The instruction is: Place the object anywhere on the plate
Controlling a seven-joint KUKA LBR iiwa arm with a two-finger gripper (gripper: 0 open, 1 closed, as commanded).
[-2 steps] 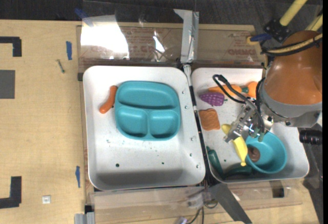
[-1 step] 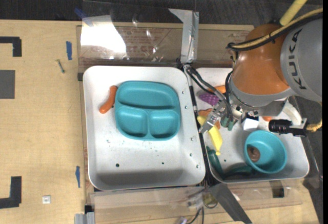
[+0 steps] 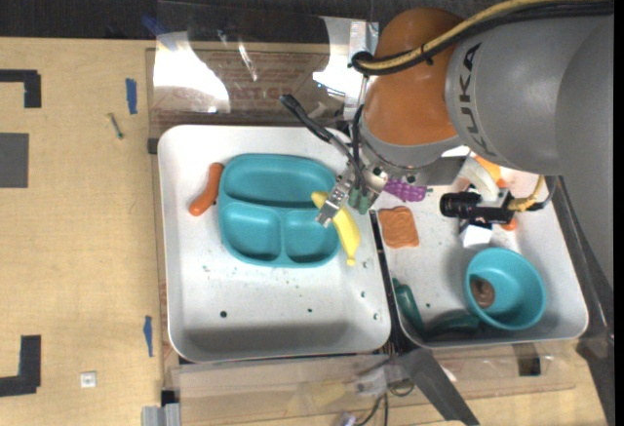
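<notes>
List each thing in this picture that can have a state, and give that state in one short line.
Plate: in left bin, compartments bare.
Banana: at plate's right rim, at the gripper tip.
Carrot: on bin floor, against plate's left edge.
Bowl: in right bin, tipped on its side.
Bread slice: flat in right bin.

Just left of the gripper (image 3: 341,201), the teal plate (image 3: 276,210) looks like smooth, softly glossy plastic. The banana (image 3: 344,229) right under the gripper is shiny yellow plastic, and the carrot (image 3: 205,190) further left has a duller orange skin. Both white bins (image 3: 195,297) are smooth plastic, the left one speckled with dark marks. To the right, the teal bowl (image 3: 507,290) shines like glazed plastic. Above the gripper the arm's orange band (image 3: 409,93) is glossy, its grey shell (image 3: 546,83) satin-smooth. The bench (image 3: 68,249) far left looks like matt pale wood.
</notes>
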